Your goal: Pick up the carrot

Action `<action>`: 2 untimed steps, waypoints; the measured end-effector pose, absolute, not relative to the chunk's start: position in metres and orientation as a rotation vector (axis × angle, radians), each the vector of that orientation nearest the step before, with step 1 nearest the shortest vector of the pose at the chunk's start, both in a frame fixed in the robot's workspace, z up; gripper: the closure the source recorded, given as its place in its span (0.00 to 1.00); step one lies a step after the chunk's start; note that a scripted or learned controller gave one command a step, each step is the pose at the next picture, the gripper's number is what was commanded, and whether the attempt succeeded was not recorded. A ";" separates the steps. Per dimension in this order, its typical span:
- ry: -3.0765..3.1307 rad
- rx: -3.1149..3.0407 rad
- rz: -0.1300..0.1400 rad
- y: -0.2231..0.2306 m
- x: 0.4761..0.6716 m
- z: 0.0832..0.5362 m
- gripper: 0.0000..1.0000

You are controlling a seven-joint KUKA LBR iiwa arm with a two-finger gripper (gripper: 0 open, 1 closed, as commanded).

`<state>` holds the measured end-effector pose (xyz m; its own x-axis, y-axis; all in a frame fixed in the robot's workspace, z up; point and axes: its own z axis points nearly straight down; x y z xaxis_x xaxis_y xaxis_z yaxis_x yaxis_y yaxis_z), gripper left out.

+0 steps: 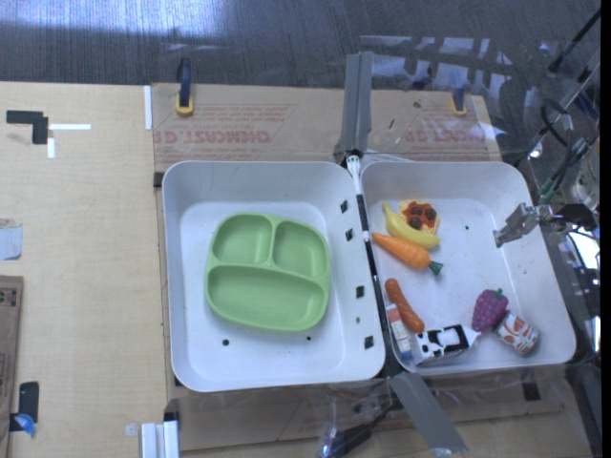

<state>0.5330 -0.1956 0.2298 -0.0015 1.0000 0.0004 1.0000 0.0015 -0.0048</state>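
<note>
Closest to the lens in the right bin (458, 356) is a little cow-print carton (444, 342), with an orange sausage-looking piece (403, 305) just left of it and a purple grape bunch (489, 308) and a small can (516, 333) off to the right. The carrot (405, 251) I'm after lies further back, near the divider, tip pointing up-left and green stub down-right, touching a banana (409, 228) just behind it.

My hand (520, 222) sits at the bin's right edge, well apart from the carrot; honestly I can't tell how wide it's open, and nothing is in it that I can see.

My plan: come across and down over the thick middle, pinching across the width, from the front side so I don't snag the banana. It looks like smooth, tapered, hard plastic, so a grip near the tip would probably squirt out.

Left bin holds a green divided plate (268, 273), glossy, three compartments.
</note>
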 end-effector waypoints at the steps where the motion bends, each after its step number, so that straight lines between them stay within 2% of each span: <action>1: -1.981 -2.431 0.008 -0.149 0.554 0.172 0.00; 2: -2.224 -2.213 0.005 -0.093 0.561 0.089 0.00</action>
